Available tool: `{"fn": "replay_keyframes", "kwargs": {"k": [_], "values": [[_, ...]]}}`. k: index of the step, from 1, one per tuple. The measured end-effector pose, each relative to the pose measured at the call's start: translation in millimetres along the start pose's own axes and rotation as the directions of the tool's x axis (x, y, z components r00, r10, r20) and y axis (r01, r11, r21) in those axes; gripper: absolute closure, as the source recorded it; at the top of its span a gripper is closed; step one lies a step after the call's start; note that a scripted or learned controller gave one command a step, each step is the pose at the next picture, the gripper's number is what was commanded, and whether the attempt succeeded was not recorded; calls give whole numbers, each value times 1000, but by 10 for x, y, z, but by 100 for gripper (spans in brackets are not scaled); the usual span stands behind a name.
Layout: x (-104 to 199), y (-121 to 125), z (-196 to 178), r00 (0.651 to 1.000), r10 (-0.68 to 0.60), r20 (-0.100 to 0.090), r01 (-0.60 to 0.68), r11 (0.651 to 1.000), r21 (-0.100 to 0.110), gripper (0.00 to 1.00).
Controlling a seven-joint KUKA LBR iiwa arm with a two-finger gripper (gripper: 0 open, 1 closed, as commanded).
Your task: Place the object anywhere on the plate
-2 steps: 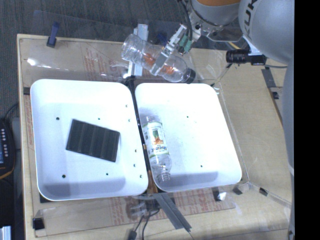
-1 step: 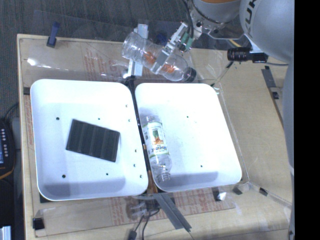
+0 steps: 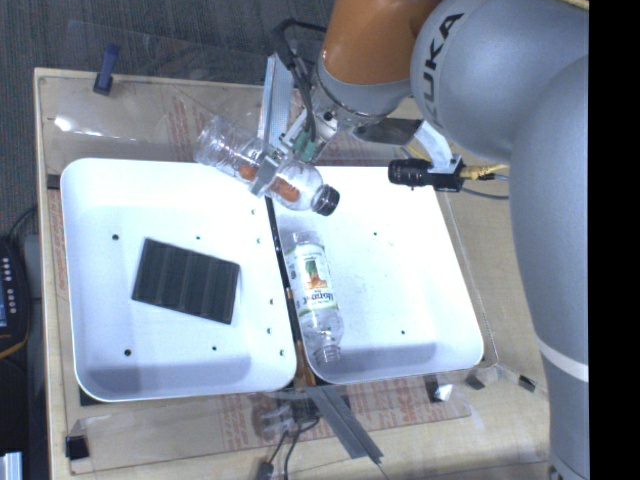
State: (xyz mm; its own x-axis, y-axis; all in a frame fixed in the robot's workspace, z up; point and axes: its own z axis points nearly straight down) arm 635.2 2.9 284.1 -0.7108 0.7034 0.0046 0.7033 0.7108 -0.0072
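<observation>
Clear plastic bottle is clamped crosswise in the gripper, fingers closed on its middle, raised over the bins' top edge. Transport step. Next: carry left, lower onto the dark plate in the left bin, release. Second bottle lies in the right bin.

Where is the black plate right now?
The black plate lies flat in the left white bin, near its middle, left of the bottle lying in the right bin.
</observation>
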Motion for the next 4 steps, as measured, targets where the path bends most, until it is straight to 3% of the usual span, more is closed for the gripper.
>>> {"fn": "replay_keyframes", "kwargs": {"k": [1, 2, 3, 4], "values": [[323, 490, 49, 999, 47, 2, -47, 999, -2, 100], [345, 312, 978, 999, 44, -1, -44, 999, 1, 100], [-154, 98, 760, 1000, 14, 1, -14, 1000, -1, 100], [512, 131, 275, 997, 72, 1, -72, 997, -1, 100]]}}
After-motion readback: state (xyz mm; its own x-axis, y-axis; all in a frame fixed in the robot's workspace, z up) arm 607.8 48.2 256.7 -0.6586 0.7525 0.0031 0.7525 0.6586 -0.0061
